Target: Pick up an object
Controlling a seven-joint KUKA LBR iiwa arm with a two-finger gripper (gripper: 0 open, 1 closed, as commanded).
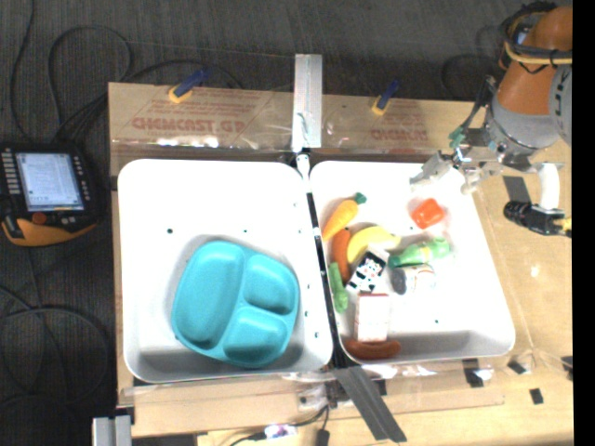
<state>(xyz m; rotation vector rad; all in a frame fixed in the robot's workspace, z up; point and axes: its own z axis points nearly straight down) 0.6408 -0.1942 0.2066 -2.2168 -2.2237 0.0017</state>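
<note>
The two-finger gripper (446, 167) hangs over the far right corner of the right-hand shallow white bin (483, 277), and whether it is parted or closed I cannot tell, since it reads as a pale blur against the white; nothing can be seen held in it.

No single object is named for picking; nearest, just below and slightly left of the gripper, lies a small orange-red rounded toy (428, 213), apart from the rest; further left sit a yellow banana-shaped toy (340, 214), a second yellow banana (370, 242) and a black-and-white spotted piece (369, 269); a green leafy piece (423, 251) lies below the orange one.

The likely trouble, as I judge it, is the crowding: a descent into the cluster could close on two toys at once or nudge one aside; the rounded orange toy may squirt out of a pinch.

The bin's far rim and right wall stand close to the gripper, so room is tight there; open floor lies toward the bin's lower right; the left-hand bin (149, 249) holds a turquoise divided plastic plate (237, 303).
</note>
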